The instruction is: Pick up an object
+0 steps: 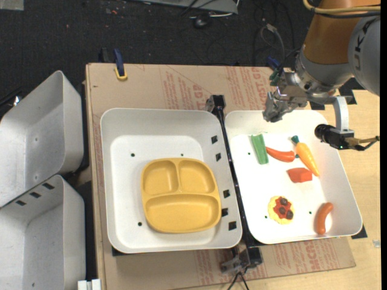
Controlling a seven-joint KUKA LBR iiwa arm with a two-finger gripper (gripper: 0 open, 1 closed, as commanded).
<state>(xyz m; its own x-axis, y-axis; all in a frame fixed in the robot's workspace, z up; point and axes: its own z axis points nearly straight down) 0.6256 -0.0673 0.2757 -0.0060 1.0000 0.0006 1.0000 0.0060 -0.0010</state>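
Observation:
The right bin (338,228) holds several toy foods: a green stick (260,148), a red-orange pepper (280,154), an orange carrot (306,156), a red block (299,174), a small pizza (281,209) and a sausage (323,217). My gripper (274,113) hangs above the bin's far left corner, just beyond the green stick, with nothing visibly between its fingers. Whether the fingers are apart is unclear.
The left bin (121,132) holds a yellow divided plate (179,194). A black divider (224,156) runs between the two bins. Two white containers (36,162) stand off the bench at the left.

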